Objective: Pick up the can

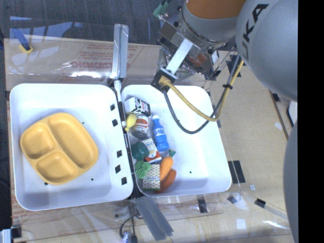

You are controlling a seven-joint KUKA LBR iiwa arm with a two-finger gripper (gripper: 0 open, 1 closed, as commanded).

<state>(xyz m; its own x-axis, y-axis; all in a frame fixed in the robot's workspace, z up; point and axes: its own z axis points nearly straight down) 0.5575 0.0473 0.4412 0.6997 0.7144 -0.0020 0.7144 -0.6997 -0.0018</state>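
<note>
Can (pixel 141 126): short metal cylinder, printed label.

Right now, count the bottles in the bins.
1. The blue bottle with a white cap lies in the right bin, along the right side of the pile against the bin's left wall, beside the can. More could be hidden under the pile.

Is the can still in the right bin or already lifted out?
In the bin. The can lies among the other items along the right bin's left wall; the arm is above the bin's far edge.
</note>
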